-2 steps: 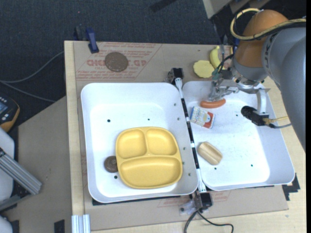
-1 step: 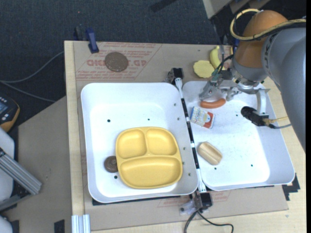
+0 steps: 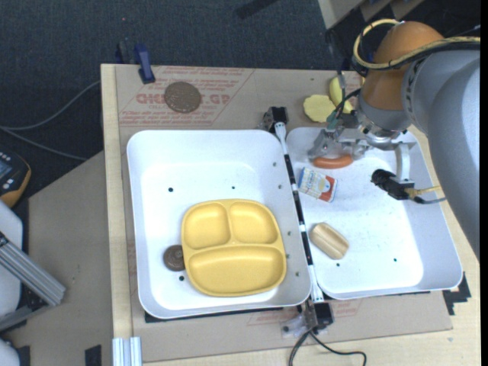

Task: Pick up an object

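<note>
My gripper (image 3: 334,148) is low over the far left corner of the right bin (image 3: 396,235), with the arm coming in from the right. Directly beneath it lies a flat orange-red object (image 3: 333,160), partly covered by the gripper. Just in front of that sits a small white packet with blue and orange print (image 3: 316,184). Nearer the front of the same bin lies a tan bread-like block (image 3: 329,240). The left bin (image 3: 152,166) holds a yellow divided plate (image 3: 232,246) and a small brown disc (image 3: 174,258) at the plate's left edge.
Two yellow items (image 3: 316,107) lie on the cardboard behind the right bin. A brown round disc (image 3: 182,96) and a blue clip (image 3: 142,62) sit on the cardboard behind the left bin. A black cable connector (image 3: 390,183) hangs beside the arm.
</note>
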You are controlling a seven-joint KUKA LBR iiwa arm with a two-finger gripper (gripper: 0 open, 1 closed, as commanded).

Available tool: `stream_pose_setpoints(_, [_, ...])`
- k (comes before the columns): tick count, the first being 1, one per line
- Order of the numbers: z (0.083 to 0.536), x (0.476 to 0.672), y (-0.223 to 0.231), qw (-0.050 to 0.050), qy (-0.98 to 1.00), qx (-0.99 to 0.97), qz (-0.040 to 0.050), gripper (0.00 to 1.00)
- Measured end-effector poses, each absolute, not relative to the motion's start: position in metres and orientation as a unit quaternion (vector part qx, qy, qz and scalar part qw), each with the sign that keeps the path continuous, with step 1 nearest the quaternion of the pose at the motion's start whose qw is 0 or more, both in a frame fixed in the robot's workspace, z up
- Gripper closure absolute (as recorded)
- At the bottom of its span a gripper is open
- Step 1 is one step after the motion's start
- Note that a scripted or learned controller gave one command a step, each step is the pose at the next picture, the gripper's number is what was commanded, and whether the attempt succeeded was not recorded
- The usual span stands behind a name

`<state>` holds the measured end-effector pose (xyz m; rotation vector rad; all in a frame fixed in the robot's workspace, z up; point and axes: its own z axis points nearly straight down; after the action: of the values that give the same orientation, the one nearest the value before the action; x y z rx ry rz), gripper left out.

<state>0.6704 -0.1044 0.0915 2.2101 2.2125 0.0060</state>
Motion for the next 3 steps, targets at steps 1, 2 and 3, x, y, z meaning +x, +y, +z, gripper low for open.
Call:
stream_pose_setpoints(1, [0.105,0.673,-0.102,0.009,0.708,0.706,0.0069,1.00])
stream_pose_setpoints(2, [0.083,0.620,-0.146,-0.003,0.705,0.709,-0.0021,1.00])
stream_pose_setpoints(3, [0.085,0.623,-0.144,0.001,0.707,0.708,-0.0009,0.00])
